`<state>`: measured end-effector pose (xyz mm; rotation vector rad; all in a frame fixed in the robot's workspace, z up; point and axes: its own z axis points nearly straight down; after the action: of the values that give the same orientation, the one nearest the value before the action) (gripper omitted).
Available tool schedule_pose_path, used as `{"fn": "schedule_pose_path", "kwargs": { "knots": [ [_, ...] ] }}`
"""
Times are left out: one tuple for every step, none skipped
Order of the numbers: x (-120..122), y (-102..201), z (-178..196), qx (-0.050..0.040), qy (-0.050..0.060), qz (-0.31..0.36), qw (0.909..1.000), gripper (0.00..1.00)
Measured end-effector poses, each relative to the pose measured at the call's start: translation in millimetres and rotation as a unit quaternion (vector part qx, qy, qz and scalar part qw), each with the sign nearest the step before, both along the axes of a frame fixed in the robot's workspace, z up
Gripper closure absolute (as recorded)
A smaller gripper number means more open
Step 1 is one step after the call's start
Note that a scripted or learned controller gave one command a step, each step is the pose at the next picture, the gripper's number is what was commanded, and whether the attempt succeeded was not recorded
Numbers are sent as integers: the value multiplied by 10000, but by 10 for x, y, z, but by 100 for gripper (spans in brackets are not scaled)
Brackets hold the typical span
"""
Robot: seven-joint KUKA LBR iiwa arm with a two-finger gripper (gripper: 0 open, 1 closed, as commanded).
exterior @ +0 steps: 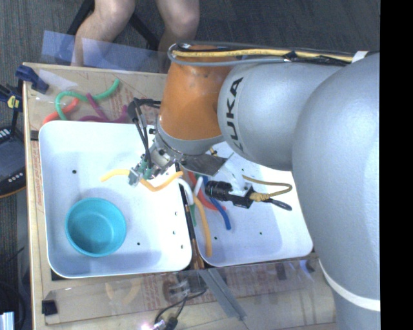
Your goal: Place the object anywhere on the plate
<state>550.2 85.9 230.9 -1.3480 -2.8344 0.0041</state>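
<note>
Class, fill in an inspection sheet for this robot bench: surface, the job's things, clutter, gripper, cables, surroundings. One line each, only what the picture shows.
Surface: two white bins side by side, left bin and right bin, on a bench.
Job's things: blue plate in the left bin's near corner; yellow-orange strip at the gripper.
Clutter: black tool, blue and orange pieces in the right bin; green and pink loops behind the left bin.
Gripper: gripper over the left bin; jaws' state unclear.
Cables: yellow cable along the arm.
Surroundings: a person's legs behind the bench.
</note>
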Motion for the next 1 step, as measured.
{"fn": "schedule_pose_path", "kwargs": {
  "knots": [
    [190, 174, 390, 3, -18, 1062, 9943, 100]
  ]
}}
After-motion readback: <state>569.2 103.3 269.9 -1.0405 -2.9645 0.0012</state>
